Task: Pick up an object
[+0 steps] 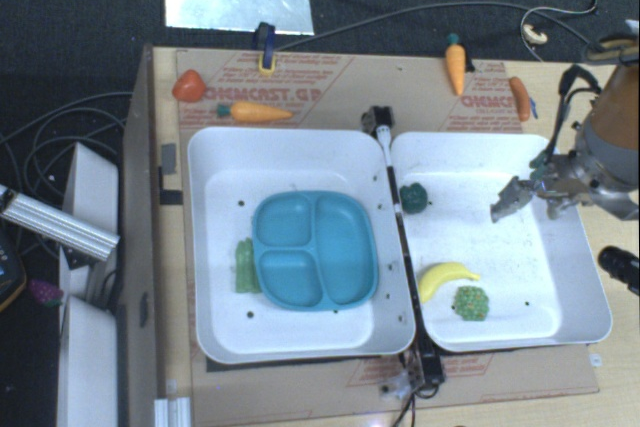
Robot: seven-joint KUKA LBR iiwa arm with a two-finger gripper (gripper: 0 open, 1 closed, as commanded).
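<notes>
My gripper hovers over the right bin (open or closed, I cannot tell); next, descend on the banana.

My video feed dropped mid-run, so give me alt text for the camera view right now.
The gripper hangs over the right bin, holding nothing, above and to the right of a yellow banana, a light green ball and a dark green piece. The left bin holds a blue divided plate with a green piece beside it.
</notes>
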